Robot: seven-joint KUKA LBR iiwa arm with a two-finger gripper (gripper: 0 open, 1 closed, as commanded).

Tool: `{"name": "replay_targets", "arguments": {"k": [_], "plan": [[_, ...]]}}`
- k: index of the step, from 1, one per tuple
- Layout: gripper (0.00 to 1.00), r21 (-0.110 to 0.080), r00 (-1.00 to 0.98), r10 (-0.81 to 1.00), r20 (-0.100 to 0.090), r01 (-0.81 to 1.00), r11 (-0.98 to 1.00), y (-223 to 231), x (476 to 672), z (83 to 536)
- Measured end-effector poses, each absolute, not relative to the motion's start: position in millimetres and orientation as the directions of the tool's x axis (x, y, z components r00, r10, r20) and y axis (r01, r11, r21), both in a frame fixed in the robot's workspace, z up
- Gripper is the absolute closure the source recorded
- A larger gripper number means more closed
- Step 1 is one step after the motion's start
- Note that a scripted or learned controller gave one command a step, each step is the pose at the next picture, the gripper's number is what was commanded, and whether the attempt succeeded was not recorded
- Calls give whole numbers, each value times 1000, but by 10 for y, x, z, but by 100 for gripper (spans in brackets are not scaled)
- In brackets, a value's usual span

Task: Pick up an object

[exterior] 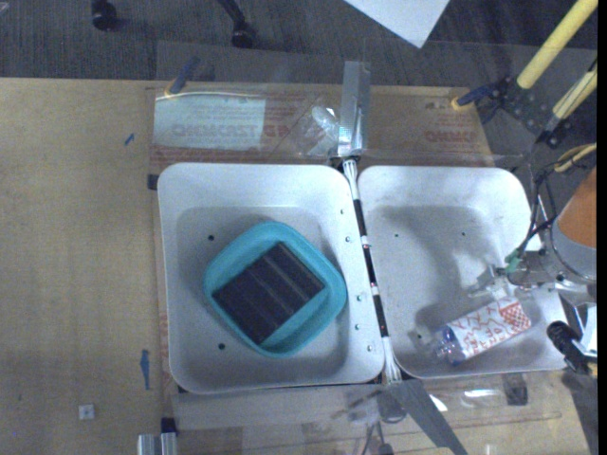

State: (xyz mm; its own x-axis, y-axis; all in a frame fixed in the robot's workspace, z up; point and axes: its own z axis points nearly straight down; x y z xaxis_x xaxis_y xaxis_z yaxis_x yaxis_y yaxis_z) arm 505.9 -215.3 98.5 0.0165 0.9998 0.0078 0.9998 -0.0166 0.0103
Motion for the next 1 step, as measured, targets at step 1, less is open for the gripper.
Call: {"name": "replay_targets", "arguments": {"k": [1], "plan": [[0, 9, -21, 1000, 8, 1000, 21, -2131, 4994, 894]]}}
